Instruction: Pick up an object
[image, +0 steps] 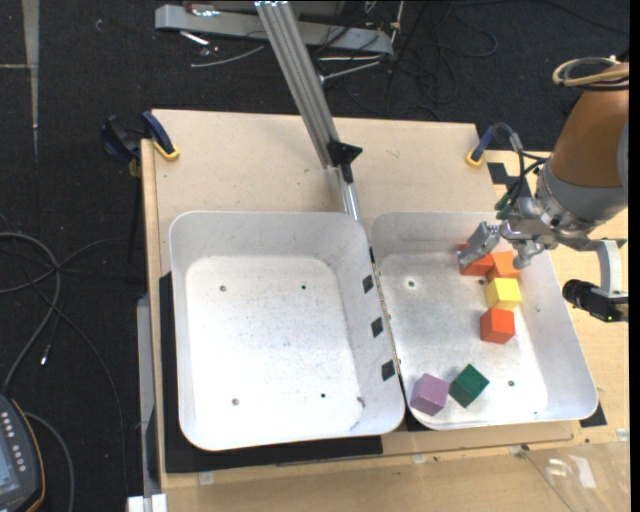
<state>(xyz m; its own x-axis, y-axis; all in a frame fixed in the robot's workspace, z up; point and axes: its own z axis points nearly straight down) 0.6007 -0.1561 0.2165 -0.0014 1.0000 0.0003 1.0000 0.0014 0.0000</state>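
My gripper (505, 247) hangs over the back of the right bin (430, 320), its fingers spread open. Just below its fingertips lie two orange blocks, one (476, 266) to the left and one (505, 265) to the right, side by side on the bin floor. I cannot tell if the fingertips touch them. A yellow block (503, 291) sits right in front of them, with a red-orange block (497, 325) nearer still. A green block (468, 385) and a purple block (430, 393) lie close together at the bin's front.
The left bin (185, 300) stands beside the right one, and their rims meet at the middle. A slanted metal pole (305, 90) crosses the back of the bench. Clamps (160, 135) grip the bench's back corners.
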